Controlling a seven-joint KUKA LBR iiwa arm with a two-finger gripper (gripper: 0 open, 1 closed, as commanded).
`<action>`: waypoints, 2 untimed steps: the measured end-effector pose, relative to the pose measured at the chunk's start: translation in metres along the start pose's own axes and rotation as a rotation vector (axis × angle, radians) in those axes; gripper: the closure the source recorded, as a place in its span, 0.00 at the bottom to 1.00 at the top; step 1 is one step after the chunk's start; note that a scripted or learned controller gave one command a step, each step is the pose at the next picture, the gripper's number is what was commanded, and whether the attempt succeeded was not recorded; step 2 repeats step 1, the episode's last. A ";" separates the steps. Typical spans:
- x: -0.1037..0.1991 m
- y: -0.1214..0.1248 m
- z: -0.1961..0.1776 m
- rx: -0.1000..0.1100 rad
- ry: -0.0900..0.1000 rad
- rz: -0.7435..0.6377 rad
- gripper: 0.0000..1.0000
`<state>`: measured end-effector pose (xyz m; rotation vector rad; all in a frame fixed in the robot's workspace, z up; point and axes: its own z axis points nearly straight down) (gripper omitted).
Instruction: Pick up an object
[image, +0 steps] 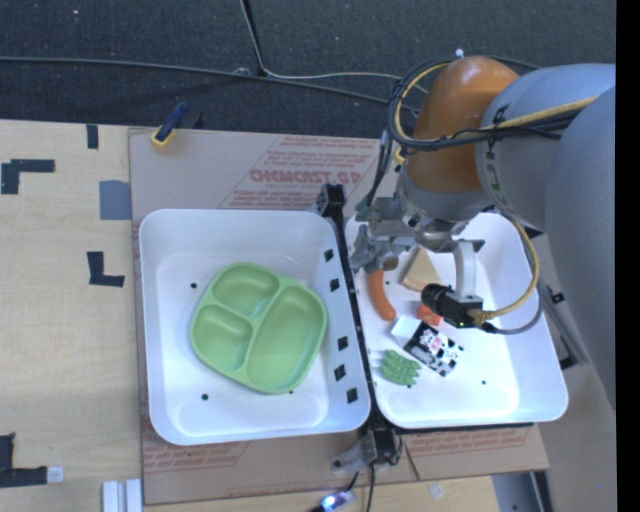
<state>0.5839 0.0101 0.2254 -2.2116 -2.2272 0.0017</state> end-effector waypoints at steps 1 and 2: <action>0.047 -0.017 0.009 0.001 -0.001 0.002 1.00; 0.047 -0.017 0.009 0.001 -0.001 0.002 1.00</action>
